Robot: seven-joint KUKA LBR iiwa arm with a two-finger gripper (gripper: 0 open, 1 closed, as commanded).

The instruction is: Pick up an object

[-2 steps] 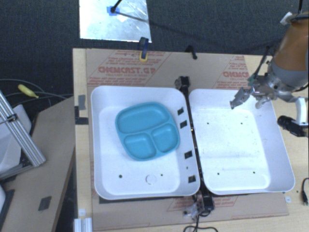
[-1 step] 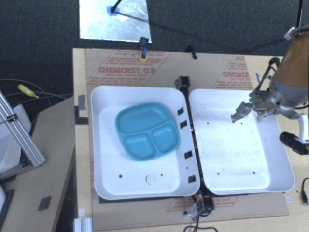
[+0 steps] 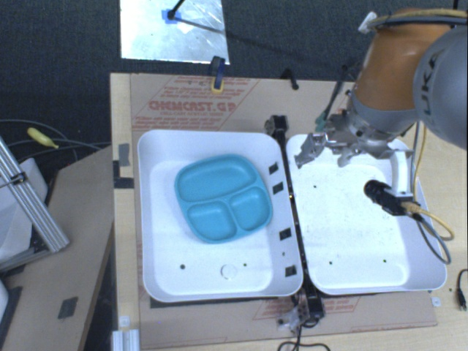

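- At the far left, a silver metal frame (image 3: 29,210) stands slanted at the edge of the tabletop (image 3: 84,196), with a small yellow piece (image 3: 40,137) on the dark floor beyond it.
- A brown cardboard sheet (image 3: 191,97) printed in red letters lies under both bins. A yellow and blue clip (image 3: 217,75) sits at its far edge, and a shiny foil sheet (image 3: 174,17) lies farther back on the dark floor.
- The left bin (image 3: 157,218) holds a blue divided plate (image 3: 223,198), the task's thing. It lies flat near the bin's middle, slightly toward the far side, with one large compartment and two smaller ones. It is well apart from the hand.
- A faint pale round mark (image 3: 229,271) shows on the left bin's floor near its near edge; what it is cannot be told.
- Small black tabs (image 3: 278,189) run along the seam where the two bins meet.
- The hand (image 3: 322,157) hangs over the far left part of the right bin (image 3: 351,269), just right of the seam. Its fingers (image 3: 302,156) are spread apart with nothing between them.
- The grey arm with its orange band (image 3: 398,50) reaches in from the far right.
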